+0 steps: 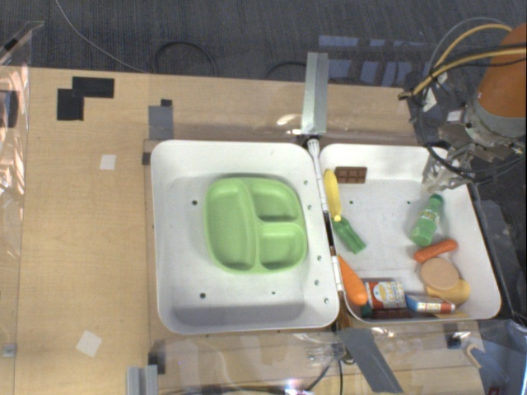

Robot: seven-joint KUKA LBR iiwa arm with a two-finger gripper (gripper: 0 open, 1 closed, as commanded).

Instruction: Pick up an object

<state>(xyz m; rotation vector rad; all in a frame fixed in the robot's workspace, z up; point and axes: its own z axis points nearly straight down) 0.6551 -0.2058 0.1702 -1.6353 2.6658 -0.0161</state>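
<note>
From the overhead camera you see two shallow white bins side by side on the wooden bench. The left bin (177, 245) holds a green divided plate (254, 225), lying flat near its middle.

The right bin (387, 164) carries the clutter. Along its left wall lies a yellow corn cob (331, 192), with a green block (349, 235) just below it and an orange carrot (352, 282) further toward the near corner. A small brown chocolate bar (352, 174) sits near the far wall. On the right side, a green bottle (426, 220) lies tilted, cap pointing toward the far right corner. Just below it lie a second carrot (436, 249), a tan round piece (440, 275) and, along the near wall, a red-labelled can (384, 293) and a tube (428, 306).

The arm comes in from the right, its orange band at the frame edge. The gripper (440, 179) hangs over the bin's far right corner, just above the bottle's cap; you cannot tell whether it is spread or closed, and nothing shows gripped in it.
</note>
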